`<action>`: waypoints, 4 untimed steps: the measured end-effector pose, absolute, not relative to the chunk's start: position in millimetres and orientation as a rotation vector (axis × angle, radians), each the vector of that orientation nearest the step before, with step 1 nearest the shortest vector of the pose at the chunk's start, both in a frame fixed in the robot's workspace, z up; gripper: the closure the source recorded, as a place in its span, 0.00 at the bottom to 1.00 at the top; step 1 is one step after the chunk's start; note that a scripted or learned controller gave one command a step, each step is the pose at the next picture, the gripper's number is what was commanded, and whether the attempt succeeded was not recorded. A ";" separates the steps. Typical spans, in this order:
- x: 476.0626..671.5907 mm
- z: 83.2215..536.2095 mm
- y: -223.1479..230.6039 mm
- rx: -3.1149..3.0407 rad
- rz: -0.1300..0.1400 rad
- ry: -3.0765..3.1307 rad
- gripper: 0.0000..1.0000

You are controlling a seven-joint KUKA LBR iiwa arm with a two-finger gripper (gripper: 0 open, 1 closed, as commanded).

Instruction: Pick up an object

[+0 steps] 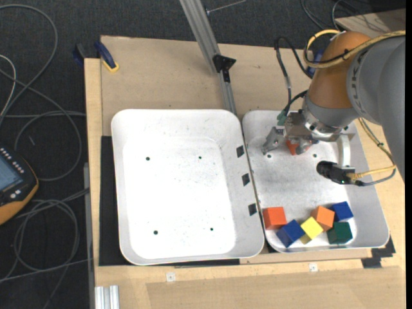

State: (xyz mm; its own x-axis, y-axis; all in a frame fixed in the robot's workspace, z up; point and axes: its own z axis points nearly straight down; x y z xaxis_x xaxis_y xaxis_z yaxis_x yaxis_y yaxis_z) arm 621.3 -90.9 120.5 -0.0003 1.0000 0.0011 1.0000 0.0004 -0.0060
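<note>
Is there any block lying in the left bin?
No, all the blocks, such as the orange block and the yellow block, lie in the right bin.

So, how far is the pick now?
Done: the gripper is over the far part of the right bin, with a small red thing right at it. In hand: unclear, I cannot tell if that thing is gripped or lifted. Left: six blocks lie at the near edge, among them an orange block and a yellow block.
</note>
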 end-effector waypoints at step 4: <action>624.2 223.3 -40.9 -2.213 -0.003 -2.227 1.00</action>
